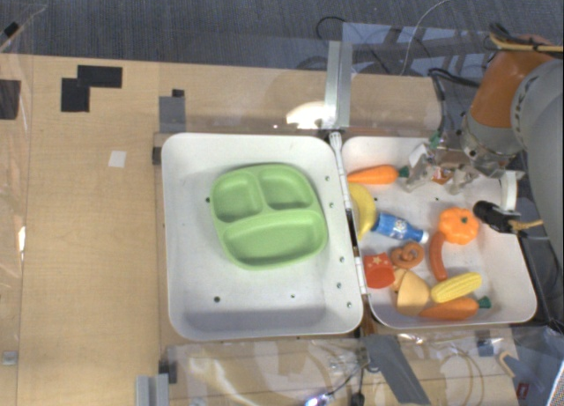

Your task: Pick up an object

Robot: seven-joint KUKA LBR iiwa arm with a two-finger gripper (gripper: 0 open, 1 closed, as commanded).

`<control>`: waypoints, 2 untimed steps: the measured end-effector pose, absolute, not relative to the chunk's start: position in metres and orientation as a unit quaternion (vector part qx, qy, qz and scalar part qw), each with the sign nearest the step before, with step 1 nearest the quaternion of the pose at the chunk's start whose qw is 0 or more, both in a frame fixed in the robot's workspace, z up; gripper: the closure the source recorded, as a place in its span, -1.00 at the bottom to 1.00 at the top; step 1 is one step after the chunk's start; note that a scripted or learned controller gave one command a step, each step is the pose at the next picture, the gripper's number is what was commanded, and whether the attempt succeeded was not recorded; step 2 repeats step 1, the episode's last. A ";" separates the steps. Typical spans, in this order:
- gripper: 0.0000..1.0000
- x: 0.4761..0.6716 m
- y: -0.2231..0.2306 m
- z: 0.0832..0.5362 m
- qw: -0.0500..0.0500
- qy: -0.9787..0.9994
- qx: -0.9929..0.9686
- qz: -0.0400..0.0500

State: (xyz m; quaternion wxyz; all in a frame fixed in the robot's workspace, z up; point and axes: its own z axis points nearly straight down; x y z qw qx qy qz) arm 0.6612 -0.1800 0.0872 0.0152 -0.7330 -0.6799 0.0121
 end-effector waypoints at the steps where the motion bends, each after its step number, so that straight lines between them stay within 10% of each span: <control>1: 1.00 0.660 -0.181 0.097 0.017 -0.681 -0.732 0.015; 2: 1.00 0.660 -0.181 0.097 0.017 -0.681 -0.732 0.015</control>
